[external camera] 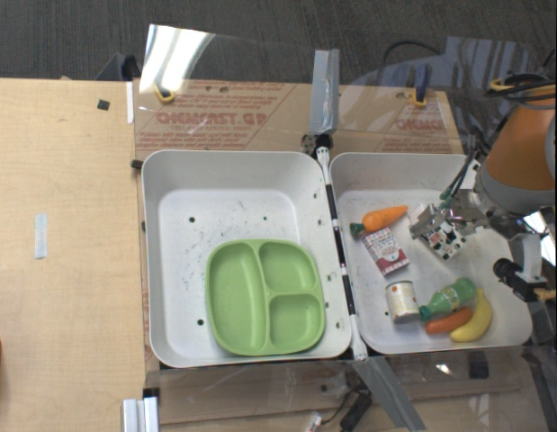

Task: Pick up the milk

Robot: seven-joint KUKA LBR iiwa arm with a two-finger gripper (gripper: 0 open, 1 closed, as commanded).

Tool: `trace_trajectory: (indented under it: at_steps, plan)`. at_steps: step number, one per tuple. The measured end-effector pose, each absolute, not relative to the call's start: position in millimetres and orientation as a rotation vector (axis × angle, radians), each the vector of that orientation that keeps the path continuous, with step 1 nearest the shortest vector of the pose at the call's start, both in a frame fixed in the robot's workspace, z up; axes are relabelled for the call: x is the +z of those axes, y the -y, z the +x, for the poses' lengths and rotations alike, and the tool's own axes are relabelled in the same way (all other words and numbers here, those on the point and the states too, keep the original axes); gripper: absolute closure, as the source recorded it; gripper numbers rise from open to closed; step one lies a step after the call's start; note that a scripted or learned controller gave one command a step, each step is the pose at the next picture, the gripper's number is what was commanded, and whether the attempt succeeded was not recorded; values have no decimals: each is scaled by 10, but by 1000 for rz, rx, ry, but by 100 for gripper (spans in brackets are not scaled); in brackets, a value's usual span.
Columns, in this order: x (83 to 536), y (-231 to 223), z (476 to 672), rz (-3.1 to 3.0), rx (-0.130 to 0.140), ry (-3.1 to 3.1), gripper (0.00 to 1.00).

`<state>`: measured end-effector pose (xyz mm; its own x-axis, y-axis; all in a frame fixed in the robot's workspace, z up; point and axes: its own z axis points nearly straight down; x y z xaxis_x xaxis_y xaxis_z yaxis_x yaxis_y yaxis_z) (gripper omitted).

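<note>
The milk (445,240) is a small carton with black and white patches. It lies tilted on the floor of the right bin (350,205), towards the right side. My gripper (440,224) is low in that bin, directly over the carton's upper end and touching or nearly touching it. The grey arm with its orange band (521,147) comes in from the right above it. The gripper body hides part of the carton's top.
Also in the right bin are a carrot (384,218), a red and white box (385,251), a small can (401,300), a green bottle (451,297), a second carrot (447,320) and a banana (471,320). The left bin (170,241) holds a green divided plate (265,296).
</note>
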<state>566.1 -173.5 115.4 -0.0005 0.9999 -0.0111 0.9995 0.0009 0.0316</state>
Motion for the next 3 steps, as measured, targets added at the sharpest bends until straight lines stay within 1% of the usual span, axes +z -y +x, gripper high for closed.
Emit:
trace_trajectory:
  at_steps: [1,2,3]
  plan:
    - [1249,1757,5660,2204,21,-2194,100]
    - [2131,1063,5939,2259,-3,-2182,100]
    - [914,1315,5918,1858,-1,-2533,100]
